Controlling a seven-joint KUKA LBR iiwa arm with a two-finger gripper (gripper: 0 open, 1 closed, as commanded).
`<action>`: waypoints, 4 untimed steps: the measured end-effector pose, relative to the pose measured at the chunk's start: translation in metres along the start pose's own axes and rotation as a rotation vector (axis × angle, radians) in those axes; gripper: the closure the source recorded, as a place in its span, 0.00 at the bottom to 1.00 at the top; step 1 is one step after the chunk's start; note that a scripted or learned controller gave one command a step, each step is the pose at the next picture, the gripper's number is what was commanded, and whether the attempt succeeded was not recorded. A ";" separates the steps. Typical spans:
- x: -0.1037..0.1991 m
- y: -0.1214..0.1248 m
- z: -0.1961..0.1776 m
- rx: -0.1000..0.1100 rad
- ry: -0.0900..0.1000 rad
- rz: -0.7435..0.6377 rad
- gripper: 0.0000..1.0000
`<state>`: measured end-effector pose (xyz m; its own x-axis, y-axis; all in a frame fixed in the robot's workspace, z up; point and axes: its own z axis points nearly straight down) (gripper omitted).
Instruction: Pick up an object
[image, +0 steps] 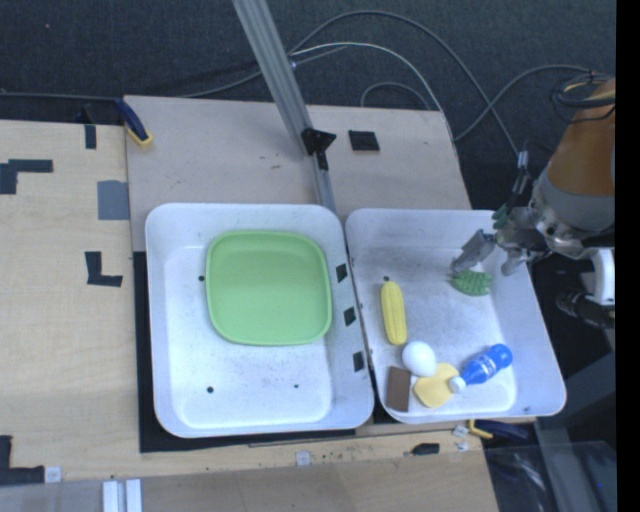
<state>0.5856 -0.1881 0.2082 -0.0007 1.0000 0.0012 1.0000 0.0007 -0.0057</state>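
Partly behind hand (488, 255): green obj (473, 283), shape unclear, right bin (535, 330).

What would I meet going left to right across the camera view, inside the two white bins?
Green plate → brown block and yellow corn, about level → white egg → green object under the pincer → blue bottle.

Even, soft overhead light, faint shadows inside the white bins (160, 330), slightly soft focus, mild grain, no glare
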 end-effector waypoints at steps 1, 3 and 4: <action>0.010 -0.004 0.051 -0.001 0.000 0.000 0.00; 0.008 -0.010 0.099 -0.005 -0.001 0.000 1.00; -0.001 -0.010 0.042 -0.010 -0.003 0.001 1.00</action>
<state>0.5754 -0.1889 0.1663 0.0001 1.0000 -0.0014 1.0000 -0.0001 0.0042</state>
